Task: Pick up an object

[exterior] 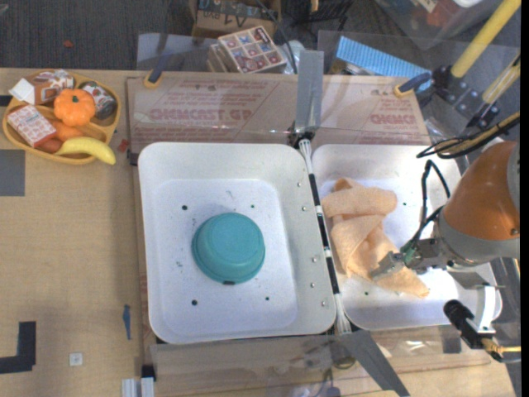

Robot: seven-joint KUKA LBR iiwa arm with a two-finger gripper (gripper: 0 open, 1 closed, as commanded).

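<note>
A teal bowl (pixel 229 247) lies upside down in the middle of the left bin (pixel 165 172). A crumpled peach-orange cloth (pixel 359 222) lies in the left half of the right bin (pixel 388 160). My gripper (pixel 388 265) is low in the right bin, at the cloth's lower right part, its fingertips touching or pressing into the fabric. The grey arm with its orange band (pixel 488 201) reaches in from the right above it.
A yellow dish (pixel 16 135) with a small pumpkin, a banana and toy food packs sits at the far left of the bench. A metal divider (pixel 310 98) stands behind the bins. Boxes and clutter lie beyond the bench's back edge.
</note>
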